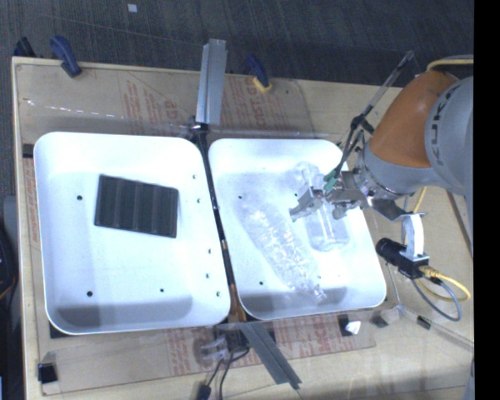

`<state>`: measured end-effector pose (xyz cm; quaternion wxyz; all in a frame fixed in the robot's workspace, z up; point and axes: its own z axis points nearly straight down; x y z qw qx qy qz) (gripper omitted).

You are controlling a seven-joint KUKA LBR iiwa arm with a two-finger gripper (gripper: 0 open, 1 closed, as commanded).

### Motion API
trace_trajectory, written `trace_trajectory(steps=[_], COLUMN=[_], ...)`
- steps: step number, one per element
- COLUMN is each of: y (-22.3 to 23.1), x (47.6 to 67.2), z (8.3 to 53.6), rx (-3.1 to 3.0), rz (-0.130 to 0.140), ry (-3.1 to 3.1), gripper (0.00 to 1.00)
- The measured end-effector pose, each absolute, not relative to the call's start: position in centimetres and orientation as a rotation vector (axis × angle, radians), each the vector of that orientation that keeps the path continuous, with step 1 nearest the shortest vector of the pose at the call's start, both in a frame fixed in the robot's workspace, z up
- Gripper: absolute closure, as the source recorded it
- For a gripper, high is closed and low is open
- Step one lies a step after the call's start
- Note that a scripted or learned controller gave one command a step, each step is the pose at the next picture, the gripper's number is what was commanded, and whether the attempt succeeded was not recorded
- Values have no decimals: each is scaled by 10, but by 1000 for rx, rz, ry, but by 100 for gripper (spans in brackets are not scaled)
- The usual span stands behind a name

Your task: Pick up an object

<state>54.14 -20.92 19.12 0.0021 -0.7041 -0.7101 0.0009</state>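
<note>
A crumpled clear plastic bottle (282, 250) lies diagonally in the right bin (233, 161), its cap end toward the front right. A second clear plastic container (323, 227) lies near the bin's right side, its upper end reaching toward the back. My gripper (321, 202) hangs low over this second container, right above or against it. I cannot see whether anything is held. A dark ribbed rectangular slab (137, 206) lies flat in the left bin (54, 152), far from the gripper.
The arm's grey and orange body reaches in over the right bin's right rim. A raised divider (217, 227) runs between the two bins. Blue clamps (67, 57) sit at the bench's back edge.
</note>
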Motion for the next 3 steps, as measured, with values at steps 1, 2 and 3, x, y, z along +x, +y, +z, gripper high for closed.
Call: trace_trajectory(steps=[1, 2, 3], y=[-211, -200, -204], x=[550, 515, 534], z=[219, 266, 277], rx=[-2267, -2359, -2342], rz=[4, 2, -1], ry=[-2172, -2077, -2094], gripper=[0, 0, 0])
